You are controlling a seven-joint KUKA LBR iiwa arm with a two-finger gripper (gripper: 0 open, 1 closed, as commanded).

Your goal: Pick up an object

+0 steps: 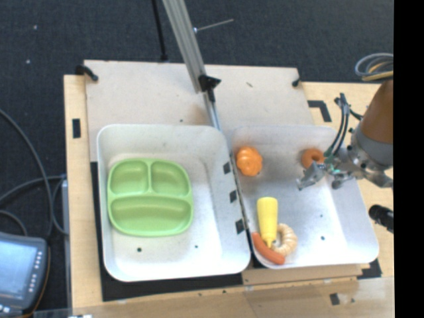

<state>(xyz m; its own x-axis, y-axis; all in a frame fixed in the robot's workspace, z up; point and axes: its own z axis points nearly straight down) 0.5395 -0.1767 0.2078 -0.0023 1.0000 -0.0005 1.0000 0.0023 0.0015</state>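
Orange ball [249, 161], round and plain, no writing I can read, sits at nine o'clock from my pincer [317, 175], whose grip state I cannot tell.

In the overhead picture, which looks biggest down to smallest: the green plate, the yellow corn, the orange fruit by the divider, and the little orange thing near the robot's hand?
1. green divided plate, by far the largest
2. yellow corn
3. orange fruit, close to the corn
4. small orange thing, partly hidden behind the hand, so unsure
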